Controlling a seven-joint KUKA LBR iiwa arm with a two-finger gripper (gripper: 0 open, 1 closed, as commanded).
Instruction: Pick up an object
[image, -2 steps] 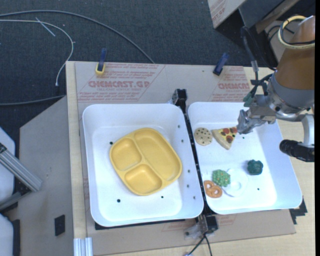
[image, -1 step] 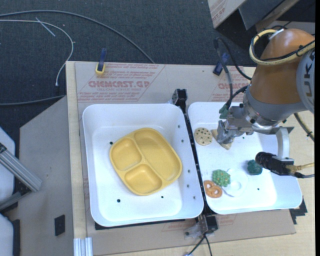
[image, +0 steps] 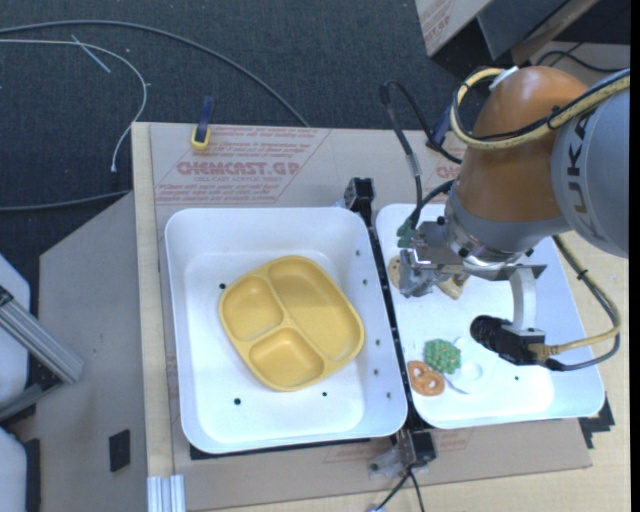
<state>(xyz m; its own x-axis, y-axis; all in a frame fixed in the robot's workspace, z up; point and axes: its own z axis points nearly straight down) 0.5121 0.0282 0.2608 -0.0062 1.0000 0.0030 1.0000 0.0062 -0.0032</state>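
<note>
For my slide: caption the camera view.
Arm's gripper hovers over right bin; yellow tray fills left bin.

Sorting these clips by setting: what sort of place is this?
Probably a robotics lab bench: a grey and orange arm reaches over two white bins, toy food like a yellow divided plate serves as test objects, and loose cables run over the dark floor.

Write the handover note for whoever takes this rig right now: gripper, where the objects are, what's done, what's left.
Gripper: low over the upper left of the right bin, beside a tan object; whether it grips anything cannot be told.
Objects: green broccoli piece and orange pretzel lie at the right bin's lower left, close together. Yellow divided tray sits in the left bin.
Done: arm is down in the right bin.
Left: no pick confirmed; a grasp and lift remain to be shown.
</note>
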